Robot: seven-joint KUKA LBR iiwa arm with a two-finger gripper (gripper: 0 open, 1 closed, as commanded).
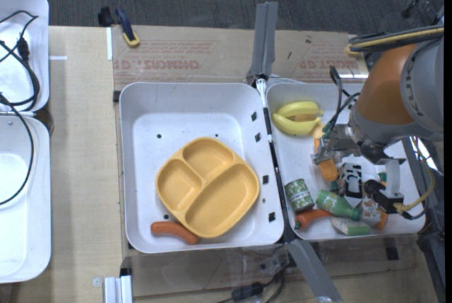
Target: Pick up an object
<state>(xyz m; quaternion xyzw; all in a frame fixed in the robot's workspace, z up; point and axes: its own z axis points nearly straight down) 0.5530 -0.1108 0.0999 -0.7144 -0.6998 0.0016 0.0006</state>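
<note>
My gripper (pixel 326 153) hangs low inside the right bin (pixel 395 93), about the middle of it, with my grey arm and its orange band (pixel 385 93) coming in from three o'clock. I cannot tell from here how the gripper is set or whether it has anything. Just at six o'clock of it sits a small orange piece (pixel 328 171), close against the gripper; whether they touch I cannot tell. At eleven o'clock lies a yellow banana (pixel 297 116), near the bin's far left corner. At seven o'clock stands a small green can (pixel 298 193), and beyond it, near the front wall, an orange carrot (pixel 311 217) lies beside a green bottle (pixel 339 205). At five o'clock a black-and-white card (pixel 351 176) lies among more small items too cluttered to name.

Well away at nine o'clock, across the divider, the left bin (pixel 134 153) holds a yellow divided plate (pixel 207 186), with an orange sausage (pixel 173 230) touching its near rim at seven o'clock of the plate.
</note>
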